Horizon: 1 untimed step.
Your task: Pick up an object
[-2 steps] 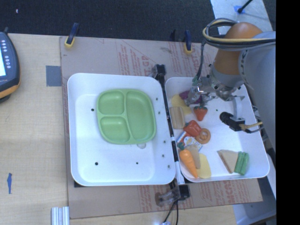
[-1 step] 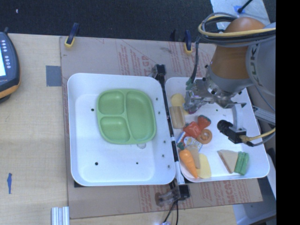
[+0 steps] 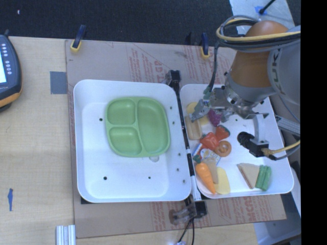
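At the far left edge of the frame a black and orange handheld control pendant (image 3: 7,68) lies on the pale wooden bench (image 3: 36,152). A grey square of tape (image 3: 58,82) sits just right of it, and a small blue mark (image 3: 10,198) shows at lower left. A brown cardboard sheet (image 3: 133,60) covers the middle of the bench, held at its top edge by two blue and yellow clamps (image 3: 77,39).

On the cardboard, the left shallow white plastic bin (image 3: 87,182) holds a light green plastic plate with three compartments (image 3: 138,126), set in the bin's upper half.

Right of centre, the right shallow white bin (image 3: 278,180) carries a crowd of toy food pieces. A tan bread-like slab (image 3: 193,129) lies by its left wall, a purple piece (image 3: 214,118) above the middle, a red piece (image 3: 214,138) touching an orange ring (image 3: 224,148), and an orange carrot (image 3: 205,175) beside a pale yellow piece (image 3: 223,181) at the lower left. A tan wedge (image 3: 248,174) touches a green ridged block (image 3: 263,177) at lower right.

The grey arm with its orange band (image 3: 255,60) comes in from the upper right, and the gripper (image 3: 213,106) hangs over the upper part of the right bin, just above the purple piece. Whether it is released or clenched, I cannot tell.
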### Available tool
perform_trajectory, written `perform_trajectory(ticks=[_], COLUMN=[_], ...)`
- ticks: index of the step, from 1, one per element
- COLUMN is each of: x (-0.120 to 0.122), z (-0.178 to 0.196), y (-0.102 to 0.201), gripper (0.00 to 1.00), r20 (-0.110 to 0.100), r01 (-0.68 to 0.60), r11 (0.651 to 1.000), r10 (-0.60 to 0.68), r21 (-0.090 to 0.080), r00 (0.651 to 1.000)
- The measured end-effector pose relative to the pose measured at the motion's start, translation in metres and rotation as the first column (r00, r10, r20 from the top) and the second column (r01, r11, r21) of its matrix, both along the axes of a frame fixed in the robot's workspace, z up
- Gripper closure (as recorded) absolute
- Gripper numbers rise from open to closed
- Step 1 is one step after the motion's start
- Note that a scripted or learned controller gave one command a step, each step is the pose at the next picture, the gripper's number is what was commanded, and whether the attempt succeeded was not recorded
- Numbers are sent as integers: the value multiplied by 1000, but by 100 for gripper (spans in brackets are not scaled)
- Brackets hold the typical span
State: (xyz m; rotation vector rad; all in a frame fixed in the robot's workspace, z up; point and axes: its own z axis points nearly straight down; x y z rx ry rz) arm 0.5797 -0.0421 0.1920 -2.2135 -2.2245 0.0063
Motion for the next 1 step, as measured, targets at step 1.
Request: perform_trajectory(ticks=[1], x=[15], z=[-41], y=[-58], gripper=[0], r20=[-3], r01=[5], r11=[1000], r10=[-5], r21=[-2], r00=[1000])
